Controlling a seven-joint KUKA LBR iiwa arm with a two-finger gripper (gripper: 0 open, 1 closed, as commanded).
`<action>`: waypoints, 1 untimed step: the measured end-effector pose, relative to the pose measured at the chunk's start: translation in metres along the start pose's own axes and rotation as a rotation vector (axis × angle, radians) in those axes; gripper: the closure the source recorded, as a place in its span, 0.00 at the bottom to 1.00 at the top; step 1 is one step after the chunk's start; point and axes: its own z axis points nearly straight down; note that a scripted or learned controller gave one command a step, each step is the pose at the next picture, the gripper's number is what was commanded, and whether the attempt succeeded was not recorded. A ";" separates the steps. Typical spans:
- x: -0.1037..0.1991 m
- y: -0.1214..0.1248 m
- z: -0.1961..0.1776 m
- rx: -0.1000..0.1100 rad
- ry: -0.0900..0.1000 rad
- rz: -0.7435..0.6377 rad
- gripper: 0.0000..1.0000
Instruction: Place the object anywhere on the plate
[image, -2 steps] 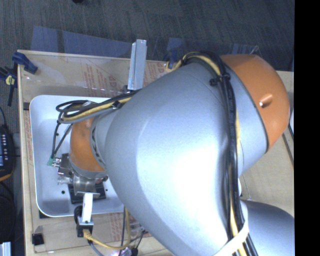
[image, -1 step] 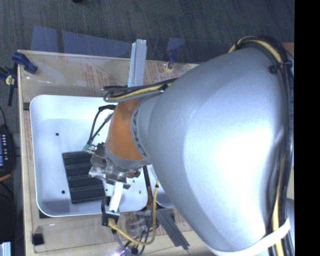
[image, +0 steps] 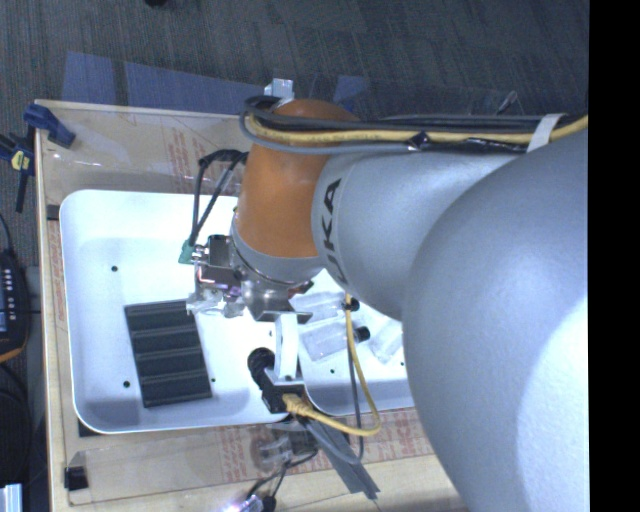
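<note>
- The big grey arm with the orange band (image: 290, 190) reaches in from the right and covers much of the bench; its wrist hangs over the left white shallow bin (image: 85, 300), near that bin's inner edge.
- The gripper (image: 225, 290) is tucked beneath the wrist, just right of the dark ribbed rectangular slab (image: 168, 352); whether it is wide, narrow or holding anything cannot be told from here.
- The dark ribbed slab lies flat on the floor of the left bin, toward the near-left corner, long side running away from the camera; I take it for the plate, though it could instead be the object.
- No separate loose object can be made out with certainty; clear, glassy pieces (image: 325, 335) sit under the wrist near the bins' shared edge, and they may be the object or part of the tool.
- Handling, as a judgement: the slab looks stiff, flat and light; its ridges should give grip, so a pinch across the short width, at mid-length, seems best; the low profile leaves little to catch.
- If the clear pieces are the object, they look smooth and slippery; a gentle, centred pinch would suit.
- Count: 1 arm; 1 gripper; 2 white bins, with the right bin (image: 385, 400) mostly hidden; 1 ribbed slab; 1 yellow cable (image: 355, 390) looping below the wrist.
</note>
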 end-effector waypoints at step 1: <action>0.005 0.041 0.157 0.002 -0.001 0.051 1.00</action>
